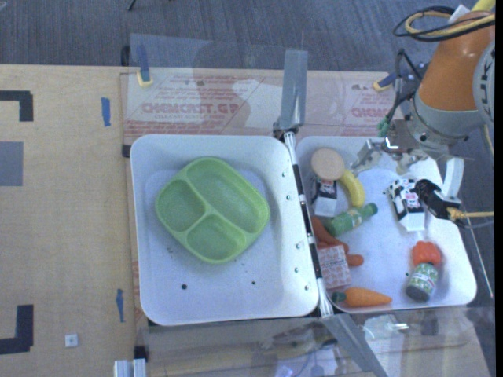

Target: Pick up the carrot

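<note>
Carrot (pixel 368 296) lies flat at six o'clock in the right bin (pixel 464 285), touching the front rim, tip toward three o'clock. Just at its ten o'clock sits a red-and-white packet (pixel 334 267). Gripper (pixel 385 154) hangs at twelve o'clock over that bin, well apart from the carrot; its state cannot be told. Left bin (pixel 157 289) carries a green divided plate (pixel 211 209).

My arm (pixel 456 77) hangs over the right bin's (pixel 460 285) far edge. In that bin, the carrot (pixel 365 296) lies at the near edge, the banana (pixel 353 188) behind it. The tray (pixel 211 208) sits in the left bin (pixel 157 289).
</note>
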